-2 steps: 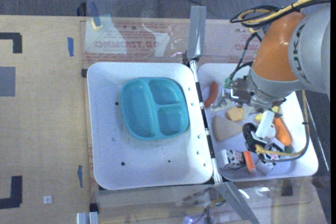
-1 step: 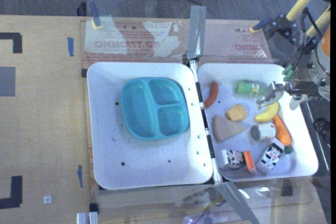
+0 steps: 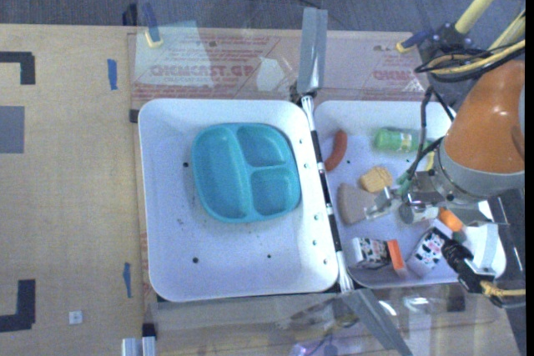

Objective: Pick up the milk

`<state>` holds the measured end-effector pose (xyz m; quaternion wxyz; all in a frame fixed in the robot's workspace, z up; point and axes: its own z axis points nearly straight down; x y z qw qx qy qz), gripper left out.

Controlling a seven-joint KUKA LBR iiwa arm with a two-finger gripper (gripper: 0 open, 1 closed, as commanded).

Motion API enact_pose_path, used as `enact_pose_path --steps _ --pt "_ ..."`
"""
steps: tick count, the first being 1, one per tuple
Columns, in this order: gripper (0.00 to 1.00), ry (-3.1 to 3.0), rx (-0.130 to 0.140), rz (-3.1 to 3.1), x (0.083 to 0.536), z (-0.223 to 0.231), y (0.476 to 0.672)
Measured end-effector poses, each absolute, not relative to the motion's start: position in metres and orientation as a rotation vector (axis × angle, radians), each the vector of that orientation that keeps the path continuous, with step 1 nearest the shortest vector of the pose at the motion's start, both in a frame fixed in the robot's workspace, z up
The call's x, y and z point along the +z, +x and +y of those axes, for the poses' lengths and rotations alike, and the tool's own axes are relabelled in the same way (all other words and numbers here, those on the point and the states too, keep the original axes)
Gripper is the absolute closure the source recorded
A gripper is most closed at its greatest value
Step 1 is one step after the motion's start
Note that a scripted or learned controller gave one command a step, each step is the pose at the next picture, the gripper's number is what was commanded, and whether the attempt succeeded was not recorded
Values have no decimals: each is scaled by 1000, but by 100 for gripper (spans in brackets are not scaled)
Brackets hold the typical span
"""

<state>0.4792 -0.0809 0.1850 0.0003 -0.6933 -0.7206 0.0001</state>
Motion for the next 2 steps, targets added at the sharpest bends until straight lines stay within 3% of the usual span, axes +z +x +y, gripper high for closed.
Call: enact_pose_path --steps 1,2 --pt "100 -2181 -1 -2263 195 -82 480" --pt "0 -2181 -1 -2262 195 -82 480"
